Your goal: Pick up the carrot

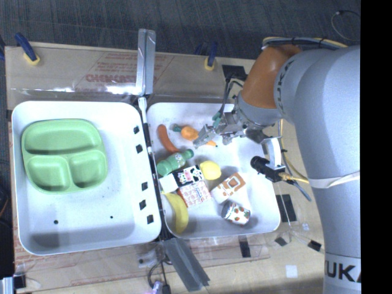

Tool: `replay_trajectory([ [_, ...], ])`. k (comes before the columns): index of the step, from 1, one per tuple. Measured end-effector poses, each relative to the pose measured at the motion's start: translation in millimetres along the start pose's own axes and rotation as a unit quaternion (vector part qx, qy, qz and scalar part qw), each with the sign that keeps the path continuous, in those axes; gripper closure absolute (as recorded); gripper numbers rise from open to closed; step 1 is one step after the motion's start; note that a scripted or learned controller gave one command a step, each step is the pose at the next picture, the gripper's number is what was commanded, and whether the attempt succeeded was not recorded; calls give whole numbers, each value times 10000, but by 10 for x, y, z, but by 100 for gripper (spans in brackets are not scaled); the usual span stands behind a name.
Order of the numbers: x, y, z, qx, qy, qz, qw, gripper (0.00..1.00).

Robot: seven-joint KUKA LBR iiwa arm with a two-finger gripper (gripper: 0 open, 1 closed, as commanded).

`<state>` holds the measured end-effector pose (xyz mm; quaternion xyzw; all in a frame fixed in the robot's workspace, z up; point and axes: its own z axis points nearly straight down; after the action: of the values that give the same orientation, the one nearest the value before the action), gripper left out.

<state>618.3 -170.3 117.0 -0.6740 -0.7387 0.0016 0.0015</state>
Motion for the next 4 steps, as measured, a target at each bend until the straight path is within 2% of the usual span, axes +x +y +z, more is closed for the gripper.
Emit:
replay_trajectory([
  [1,6,6,-103,0,2,-19,10000,100],
  [2,7,6,-103,1,1,-20,10000,0],
  [3,294,146,190,-68,-31,-491,9988,0],
  [4,318,120,137,-7,-1,-511,9987,100],
])
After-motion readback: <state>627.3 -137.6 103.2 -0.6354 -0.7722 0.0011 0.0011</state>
